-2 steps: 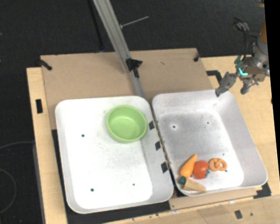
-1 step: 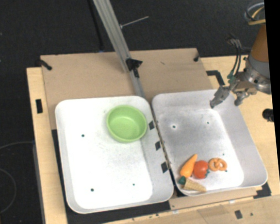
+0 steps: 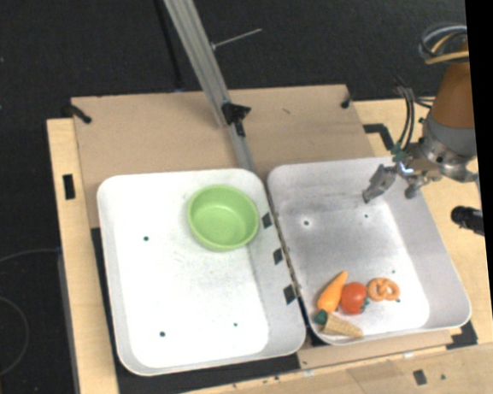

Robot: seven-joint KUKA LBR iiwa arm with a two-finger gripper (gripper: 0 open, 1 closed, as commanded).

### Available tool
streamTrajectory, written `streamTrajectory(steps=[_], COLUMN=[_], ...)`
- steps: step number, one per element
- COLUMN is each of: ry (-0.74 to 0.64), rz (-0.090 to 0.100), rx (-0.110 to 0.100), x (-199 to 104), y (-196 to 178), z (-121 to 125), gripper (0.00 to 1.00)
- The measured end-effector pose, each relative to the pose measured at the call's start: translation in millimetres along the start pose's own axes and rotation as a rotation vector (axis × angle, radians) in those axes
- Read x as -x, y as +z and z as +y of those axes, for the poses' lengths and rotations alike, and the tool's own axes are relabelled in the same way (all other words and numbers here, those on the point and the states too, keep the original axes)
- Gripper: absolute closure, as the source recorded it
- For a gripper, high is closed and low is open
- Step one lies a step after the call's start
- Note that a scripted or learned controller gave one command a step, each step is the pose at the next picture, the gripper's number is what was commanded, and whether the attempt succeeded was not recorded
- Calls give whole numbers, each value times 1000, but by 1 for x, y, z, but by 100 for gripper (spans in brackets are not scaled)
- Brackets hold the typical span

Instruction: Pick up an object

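My gripper: fingers spread, holding nothing, over the right bin.
Carrot: near the bin's front, beside tomato.

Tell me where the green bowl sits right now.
The green bowl sits in the left bin, near its upper right corner, close to the divide between bins.

You see a green bowl upright in the left bin's upper right. In the right bin's near corner lie a carrot, a red tomato, an orange pretzel and a cone, clustered together.
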State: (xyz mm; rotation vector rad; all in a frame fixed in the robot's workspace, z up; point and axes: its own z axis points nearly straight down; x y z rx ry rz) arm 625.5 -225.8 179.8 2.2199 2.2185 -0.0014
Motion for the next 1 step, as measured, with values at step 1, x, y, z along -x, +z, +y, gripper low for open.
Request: streamTrajectory(steps=[1], ry=[1], rz=[1], rx=[-4], x=[1], y=[43], z=[-6], gripper=[0])
